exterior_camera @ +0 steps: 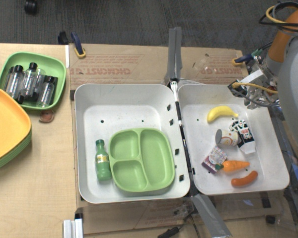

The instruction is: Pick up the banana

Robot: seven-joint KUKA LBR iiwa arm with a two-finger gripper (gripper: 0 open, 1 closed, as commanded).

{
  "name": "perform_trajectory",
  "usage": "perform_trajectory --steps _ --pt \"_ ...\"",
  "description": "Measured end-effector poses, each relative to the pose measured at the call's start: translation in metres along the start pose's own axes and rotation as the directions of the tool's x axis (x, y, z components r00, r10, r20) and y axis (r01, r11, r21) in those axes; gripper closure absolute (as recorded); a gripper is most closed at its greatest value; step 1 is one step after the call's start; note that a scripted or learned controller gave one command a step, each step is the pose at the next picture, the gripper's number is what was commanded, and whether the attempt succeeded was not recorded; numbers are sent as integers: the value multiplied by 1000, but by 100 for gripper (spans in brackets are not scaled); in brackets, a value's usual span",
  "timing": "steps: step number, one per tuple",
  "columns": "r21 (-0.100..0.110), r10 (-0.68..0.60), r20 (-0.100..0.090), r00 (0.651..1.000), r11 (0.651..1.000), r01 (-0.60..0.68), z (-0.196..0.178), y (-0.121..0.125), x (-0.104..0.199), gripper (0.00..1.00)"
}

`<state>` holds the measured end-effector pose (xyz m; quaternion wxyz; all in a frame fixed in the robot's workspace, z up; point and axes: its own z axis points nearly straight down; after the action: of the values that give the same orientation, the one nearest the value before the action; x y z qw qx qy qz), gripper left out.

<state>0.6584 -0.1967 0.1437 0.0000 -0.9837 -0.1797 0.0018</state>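
Banana [221, 113] lies untouched near the back of the right bin [201, 175], just behind a small cup and a milk carton [245, 134]. My gripper [252, 99] hovers at that bin's far right rim, apart from the fruit; whether it is open I cannot tell, so reach, grasp and lift all remain.

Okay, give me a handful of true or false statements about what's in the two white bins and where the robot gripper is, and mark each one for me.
1. The banana lies in the right bin. True.
2. The green divided plate sits in the right bin. False: it is in the left bin.
3. A green bottle lies just left of the divided plate. True.
4. The gripper is closed around the banana. False: it is at the right bin's upper right edge, apart from the banana.
5. The carrot lies above the banana in the camera view. False: it lies below it, near the sausage.
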Motion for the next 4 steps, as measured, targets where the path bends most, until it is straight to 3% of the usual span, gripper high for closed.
perform_trajectory --steps 1,2,3,4 --pt "0 154 0 988 988 -154 -107 19 -21 100" --pt "2 -190 0 982 982 190 -52 -18 -17 100" --pt "2 -6 1 1000 1000 6 39 -37 5 100" --pt "1 155 -1 988 988 -155 20 6 -20 100"
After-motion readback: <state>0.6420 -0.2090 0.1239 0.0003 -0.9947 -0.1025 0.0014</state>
